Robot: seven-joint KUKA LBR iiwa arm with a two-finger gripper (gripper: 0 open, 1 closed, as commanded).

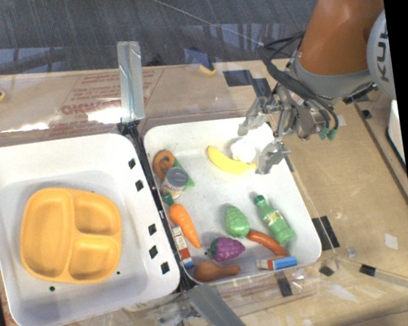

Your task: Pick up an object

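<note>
Yellow divided tray [69, 234] in left bin [2, 224]; silver tape strip [130, 82] btwn bins.

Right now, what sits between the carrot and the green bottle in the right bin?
In the camera view, a green strawberry-shaped toy lies between the carrot and the green bottle, with bare white bin floor on either side of it.
</note>
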